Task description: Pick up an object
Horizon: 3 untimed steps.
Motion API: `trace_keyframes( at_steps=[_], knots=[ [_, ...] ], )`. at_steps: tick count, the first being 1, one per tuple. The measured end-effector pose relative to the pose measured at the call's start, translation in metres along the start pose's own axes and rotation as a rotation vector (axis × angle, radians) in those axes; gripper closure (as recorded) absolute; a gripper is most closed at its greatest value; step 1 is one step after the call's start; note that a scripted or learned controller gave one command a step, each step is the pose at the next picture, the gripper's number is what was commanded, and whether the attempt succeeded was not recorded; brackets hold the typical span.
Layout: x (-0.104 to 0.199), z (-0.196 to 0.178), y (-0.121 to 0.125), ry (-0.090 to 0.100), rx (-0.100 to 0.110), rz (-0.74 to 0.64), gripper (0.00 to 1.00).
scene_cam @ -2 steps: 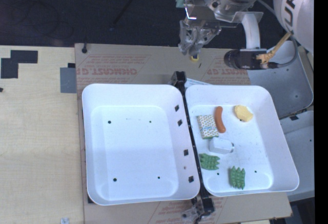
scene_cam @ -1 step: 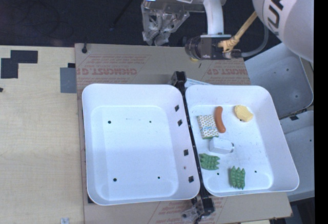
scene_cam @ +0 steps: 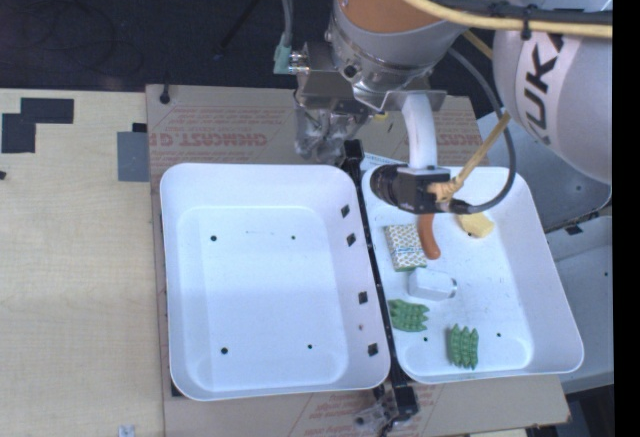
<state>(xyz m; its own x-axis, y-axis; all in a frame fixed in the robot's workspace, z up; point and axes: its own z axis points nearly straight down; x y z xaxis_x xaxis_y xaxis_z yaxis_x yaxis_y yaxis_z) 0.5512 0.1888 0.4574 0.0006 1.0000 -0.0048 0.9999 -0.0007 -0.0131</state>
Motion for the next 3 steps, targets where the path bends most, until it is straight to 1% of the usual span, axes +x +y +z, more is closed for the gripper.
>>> trace_keyframes(
  at_steps=[1,2,3],
  knots=[
    [0.009,0.014,0.027,0.002,-0.008,-0.001,1.0],
    [0.052,-0.019,0.016,0.005,-0.012,-0.005,1.0],
    [0.051,-0.027,0.016,0.002,-0.006,-0.007,1.0]
  ],
)
